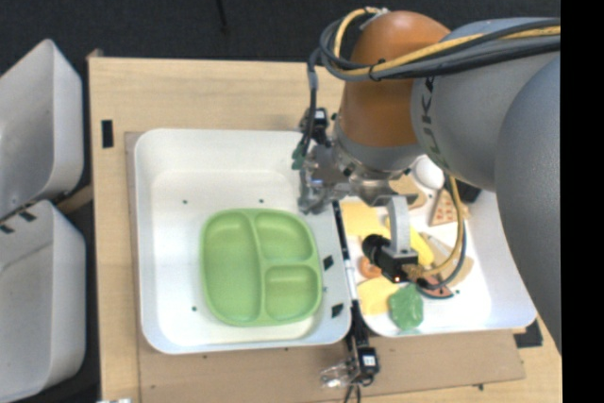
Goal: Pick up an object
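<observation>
My gripper (pixel 351 192) hangs under the orange wrist band, low over the near-left part of the right bin (pixel 500 297); the arm hides most of it. Below it lie a yellow flat piece (pixel 361 220), a green leafy toy (pixel 407 309), a pale yellow piece (pixel 376 299) and a brown ring-shaped piece (pixel 436 284). A wedge like a pizza slice (pixel 445 209) and a white round thing (pixel 427 173) lie further right, partly under the arm. I see nothing held.
The left bin (pixel 170 203) holds a green divided plate (pixel 261 265) in its near-right part. The wall between the two bins (pixel 342 269) runs right beside the gripper. The bulky grey arm covers the right bin's far side.
</observation>
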`<action>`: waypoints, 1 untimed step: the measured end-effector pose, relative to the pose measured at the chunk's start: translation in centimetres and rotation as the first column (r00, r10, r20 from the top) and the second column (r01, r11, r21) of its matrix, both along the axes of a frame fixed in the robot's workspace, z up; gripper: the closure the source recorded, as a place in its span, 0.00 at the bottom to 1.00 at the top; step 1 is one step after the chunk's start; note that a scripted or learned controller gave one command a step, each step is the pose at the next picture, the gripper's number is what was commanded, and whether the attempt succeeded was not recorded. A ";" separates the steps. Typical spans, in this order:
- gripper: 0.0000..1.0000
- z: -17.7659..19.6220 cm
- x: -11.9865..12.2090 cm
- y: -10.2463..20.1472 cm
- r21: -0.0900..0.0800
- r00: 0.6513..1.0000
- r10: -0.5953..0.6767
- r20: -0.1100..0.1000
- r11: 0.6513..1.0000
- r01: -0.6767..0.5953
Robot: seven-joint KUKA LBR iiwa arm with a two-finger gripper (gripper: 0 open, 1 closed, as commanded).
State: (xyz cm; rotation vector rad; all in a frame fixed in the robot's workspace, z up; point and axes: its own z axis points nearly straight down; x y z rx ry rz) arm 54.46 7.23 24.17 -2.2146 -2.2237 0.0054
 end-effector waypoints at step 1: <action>1.00 -0.8 -0.3 1.3 0.000 1.000 0.000 -0.002 1.000 0.000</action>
